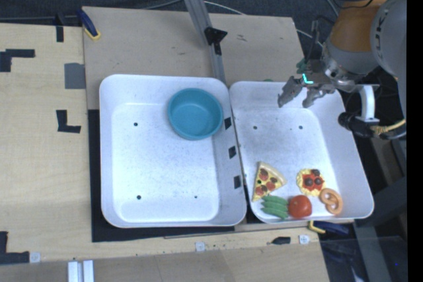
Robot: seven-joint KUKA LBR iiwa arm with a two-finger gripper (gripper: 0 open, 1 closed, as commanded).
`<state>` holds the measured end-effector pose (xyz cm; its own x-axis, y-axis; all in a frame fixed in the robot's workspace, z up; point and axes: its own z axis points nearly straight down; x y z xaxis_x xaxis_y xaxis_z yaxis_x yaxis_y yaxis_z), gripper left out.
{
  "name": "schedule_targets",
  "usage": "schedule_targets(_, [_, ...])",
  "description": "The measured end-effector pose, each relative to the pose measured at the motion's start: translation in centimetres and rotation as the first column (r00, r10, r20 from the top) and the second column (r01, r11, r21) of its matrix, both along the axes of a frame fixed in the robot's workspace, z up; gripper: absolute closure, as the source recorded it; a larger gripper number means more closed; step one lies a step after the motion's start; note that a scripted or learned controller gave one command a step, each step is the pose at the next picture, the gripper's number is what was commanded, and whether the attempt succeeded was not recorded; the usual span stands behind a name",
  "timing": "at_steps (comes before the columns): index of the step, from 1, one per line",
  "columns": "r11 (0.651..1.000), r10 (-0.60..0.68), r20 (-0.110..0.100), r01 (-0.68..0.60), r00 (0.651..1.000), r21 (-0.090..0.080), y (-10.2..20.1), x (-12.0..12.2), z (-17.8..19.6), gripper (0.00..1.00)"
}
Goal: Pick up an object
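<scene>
here the gripper hangs spread apart and holding nothing above the right bin's far end.

No text, label, brand, number or sign could be read anywhere. The two white bins bore only small dark dots, the bench carried plain black tape marks with no lettering, and the blue bowl and the toy food pieces showed no writing.
</scene>
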<state>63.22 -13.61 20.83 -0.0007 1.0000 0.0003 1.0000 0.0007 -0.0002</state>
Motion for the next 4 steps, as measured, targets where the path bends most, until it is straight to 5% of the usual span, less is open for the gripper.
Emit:
schedule_targets(1, [1.000, 0.000, 0.000, 0.000, 1.000, 0.000, 0.0, 0.0, 0.0, 0.00])
schedule_targets(3, [1.000, 0.000, -0.005, 0.000, 1.000, 0.000, 0.3, -0.5, -11.6, 0.00])
schedule_targets(4, [1.000, 0.001, 0.000, -0.001, 1.000, 0.000, 0.3, -0.4, -10.3, 1.00])
